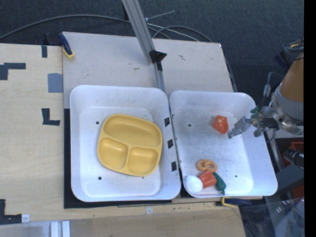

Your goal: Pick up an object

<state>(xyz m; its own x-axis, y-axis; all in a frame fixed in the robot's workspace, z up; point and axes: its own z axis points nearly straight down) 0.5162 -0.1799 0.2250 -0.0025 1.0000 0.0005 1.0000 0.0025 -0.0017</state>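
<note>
The right bin [224, 100] holds a small orange-red block [220, 124] near its middle. At its front edge lie a pretzel-shaped brown piece [206, 165], a white egg-like ball [193, 183] and a red and green toy vegetable [211, 180]. My gripper [242, 127] hangs over the right side of this bin, just right of the orange-red block, with its fingers spread apart and nothing between them.
The left bin [81, 107] carries a yellow divided plate [130, 144]. A grey metal pole [140, 23] slants down to the bins' shared far edge. The arm's body [291, 98] stands beyond the right bin's right wall.
</note>
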